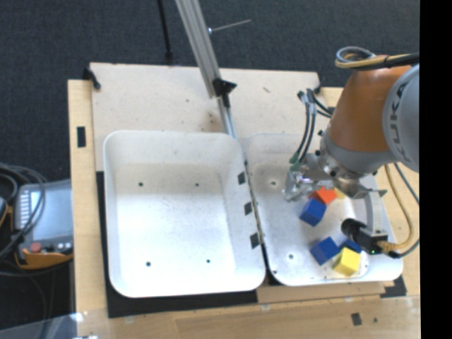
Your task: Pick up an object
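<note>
In the right bin (274, 162) lie several small blocks. An orange block (325, 196) sits just under my wrist, with a blue block (312, 212) touching it on the near side. Closer to the front edge, a second blue block (325, 249) rests against a yellow block (347, 262). My gripper (298, 185) hangs low over the bin floor, just left of the orange and blue blocks. Its metal tip is small and partly hidden by the wrist. Nothing shows held in it.
The left bin (113, 150) lies alongside, its wall meeting the right bin's along the middle. A slanted aluminium post (201, 41) rises from behind the bins. The grey and orange arm (367, 119) covers the right bin's far right part.
</note>
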`<action>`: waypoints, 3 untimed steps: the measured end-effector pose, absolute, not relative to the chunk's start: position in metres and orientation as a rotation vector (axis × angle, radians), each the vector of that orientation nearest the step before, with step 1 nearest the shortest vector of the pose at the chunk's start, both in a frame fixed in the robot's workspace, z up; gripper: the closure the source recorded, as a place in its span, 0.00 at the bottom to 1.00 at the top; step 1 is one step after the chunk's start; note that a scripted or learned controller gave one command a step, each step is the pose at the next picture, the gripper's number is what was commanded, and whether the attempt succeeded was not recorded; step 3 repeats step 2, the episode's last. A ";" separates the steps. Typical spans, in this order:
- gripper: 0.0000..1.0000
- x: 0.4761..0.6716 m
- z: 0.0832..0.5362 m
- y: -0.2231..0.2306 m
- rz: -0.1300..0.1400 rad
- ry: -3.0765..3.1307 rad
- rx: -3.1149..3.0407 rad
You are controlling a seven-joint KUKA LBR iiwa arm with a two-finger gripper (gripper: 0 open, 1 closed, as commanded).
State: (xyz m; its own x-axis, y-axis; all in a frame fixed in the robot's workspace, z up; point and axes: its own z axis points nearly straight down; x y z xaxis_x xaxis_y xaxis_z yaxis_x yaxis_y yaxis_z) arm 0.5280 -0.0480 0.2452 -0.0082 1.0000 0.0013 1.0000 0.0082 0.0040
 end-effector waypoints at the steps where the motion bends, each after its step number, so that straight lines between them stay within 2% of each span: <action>1: 1.00 0.541 0.242 0.005 0.003 2.230 2.212; 2: 1.00 0.545 0.233 0.064 0.000 2.231 2.214; 3: 1.00 0.545 0.233 0.064 0.000 2.231 2.214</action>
